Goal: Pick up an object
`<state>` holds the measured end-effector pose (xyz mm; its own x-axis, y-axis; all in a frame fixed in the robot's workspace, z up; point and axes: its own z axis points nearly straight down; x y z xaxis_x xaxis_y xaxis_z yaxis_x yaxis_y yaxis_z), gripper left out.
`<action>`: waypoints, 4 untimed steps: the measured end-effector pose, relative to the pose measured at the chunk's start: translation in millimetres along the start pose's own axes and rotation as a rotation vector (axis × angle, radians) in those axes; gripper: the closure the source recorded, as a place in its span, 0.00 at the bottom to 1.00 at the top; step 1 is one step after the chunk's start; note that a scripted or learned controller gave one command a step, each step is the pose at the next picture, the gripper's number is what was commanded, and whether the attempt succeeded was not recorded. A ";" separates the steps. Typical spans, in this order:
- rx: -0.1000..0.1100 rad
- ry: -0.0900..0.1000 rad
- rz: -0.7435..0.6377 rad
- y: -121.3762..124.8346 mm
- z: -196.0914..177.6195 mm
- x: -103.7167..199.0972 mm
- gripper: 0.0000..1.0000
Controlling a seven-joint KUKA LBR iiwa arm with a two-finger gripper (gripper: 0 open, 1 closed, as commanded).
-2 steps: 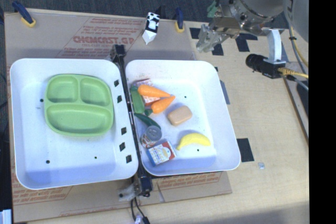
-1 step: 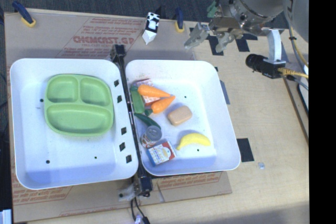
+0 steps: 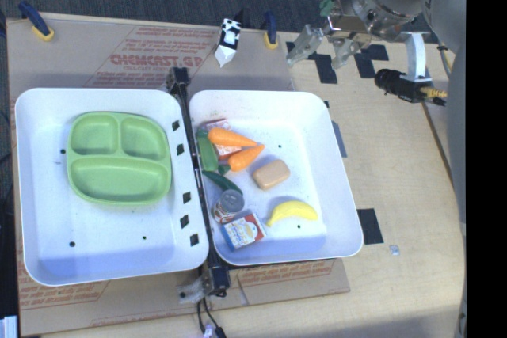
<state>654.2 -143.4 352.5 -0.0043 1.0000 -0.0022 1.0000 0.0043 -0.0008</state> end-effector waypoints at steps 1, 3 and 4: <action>-0.003 0.001 0.000 -19.0 -19.9 -39.8 0.00; 0.001 0.002 -0.004 -124.8 104.6 34.5 0.00; -0.004 0.001 -0.003 -66.7 -12.5 84.6 0.00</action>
